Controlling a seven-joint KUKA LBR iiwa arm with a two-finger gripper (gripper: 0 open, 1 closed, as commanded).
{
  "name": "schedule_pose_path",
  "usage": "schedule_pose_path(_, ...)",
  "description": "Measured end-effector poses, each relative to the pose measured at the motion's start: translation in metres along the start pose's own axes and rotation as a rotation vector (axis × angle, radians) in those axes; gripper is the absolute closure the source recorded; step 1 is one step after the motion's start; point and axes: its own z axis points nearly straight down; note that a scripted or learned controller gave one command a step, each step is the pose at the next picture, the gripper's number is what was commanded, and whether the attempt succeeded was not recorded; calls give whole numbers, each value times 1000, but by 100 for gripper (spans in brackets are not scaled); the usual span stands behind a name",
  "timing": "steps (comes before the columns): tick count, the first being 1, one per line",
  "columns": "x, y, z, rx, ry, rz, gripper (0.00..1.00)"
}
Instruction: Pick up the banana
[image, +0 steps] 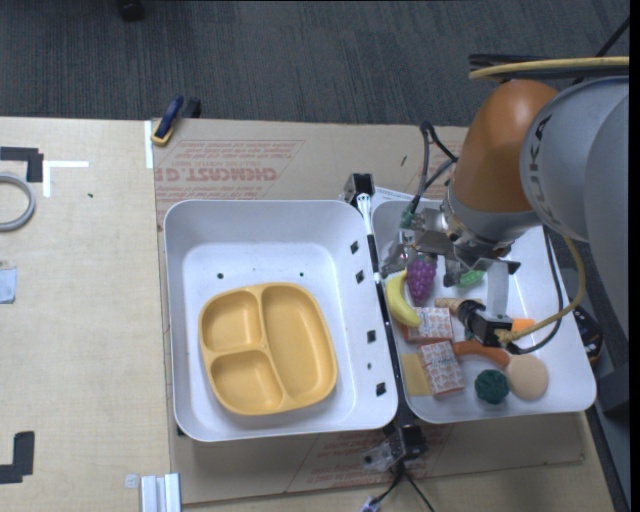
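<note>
The banana lies in the right bin, hard against its left wall, at about nine o'clock among the food there. The pincer hangs just above it, toward one o'clock from the fruit, under the orange-banded arm; whether it is open or closed I cannot tell, and nothing shows gripped.

The likely failure is a miss or a wrong grab. Purple grapes touch the banana's right side, so a descent slightly off would close on them instead. The wall at the banana's left leaves little room for the pincer on that side, and contact with it could stop the grasp or tip the fruit away.

At five o'clock from the banana sit two patterned blocks, then a carrot, a dark green ball and a tan egg-like piece. The left bin holds a yellow tray, well apart.
</note>
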Motion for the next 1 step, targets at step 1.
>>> schedule_pose_path(1, 0, 0, 0, 0, 0, 0, 0)
